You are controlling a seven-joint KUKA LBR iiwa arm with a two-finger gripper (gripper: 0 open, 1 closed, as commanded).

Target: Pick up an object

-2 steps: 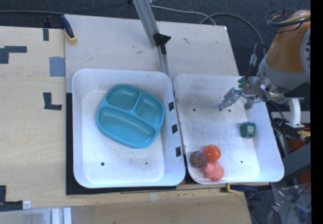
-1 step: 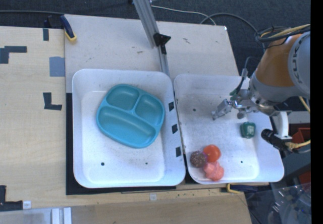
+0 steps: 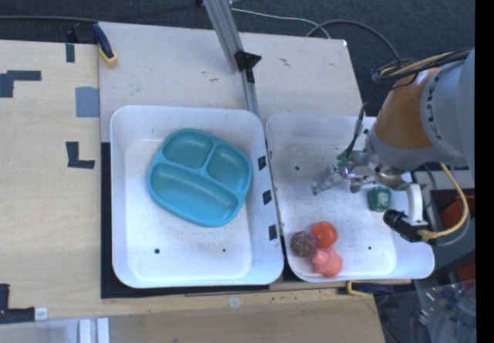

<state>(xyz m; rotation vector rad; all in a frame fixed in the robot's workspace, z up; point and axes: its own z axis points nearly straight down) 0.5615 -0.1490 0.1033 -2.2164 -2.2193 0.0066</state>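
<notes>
While the arm (image 3: 421, 113) reaches in from 3 o'clock, the gripper (image 3: 328, 179) hangs over the right bin (image 3: 309, 129); can't tell how it's set, nothing visibly held. 3 small objects cluster at the bin's 6 o'clock: red ball (image 3: 324, 235), dark ball (image 3: 303, 242), pink piece (image 3: 328, 263). Blue divided plate (image 3: 201, 177) sits in the left bin (image 3: 131, 256).

Pale bench (image 3: 177, 71), two white bins (image 3: 127, 202) (image 3: 293, 140) side by side
</notes>
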